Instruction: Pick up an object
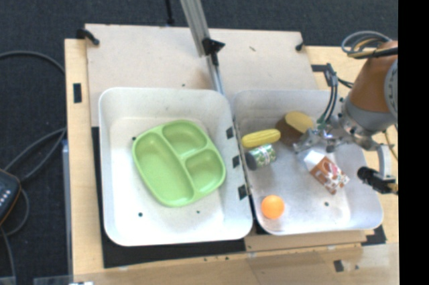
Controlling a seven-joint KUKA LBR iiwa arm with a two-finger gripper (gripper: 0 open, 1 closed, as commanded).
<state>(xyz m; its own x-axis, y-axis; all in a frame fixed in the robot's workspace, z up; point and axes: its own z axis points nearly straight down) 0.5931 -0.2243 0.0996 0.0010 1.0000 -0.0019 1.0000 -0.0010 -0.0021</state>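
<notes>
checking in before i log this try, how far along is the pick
Done: the arm has reached into the right bin, with the gripper low among the objects. In hand: nothing visibly held. The yellow corn, orange ball and red-and-white box all rest on the bin floor. Left: grasping one and lifting it.

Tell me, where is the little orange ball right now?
The orange ball lies in the right bin, near its front left corner, below the small green can and the yellow corn.

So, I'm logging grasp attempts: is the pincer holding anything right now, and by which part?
Cannot be told. The pincer sits low in the right bin, just above the red-and-white carton, too blurred to show contact.
</notes>
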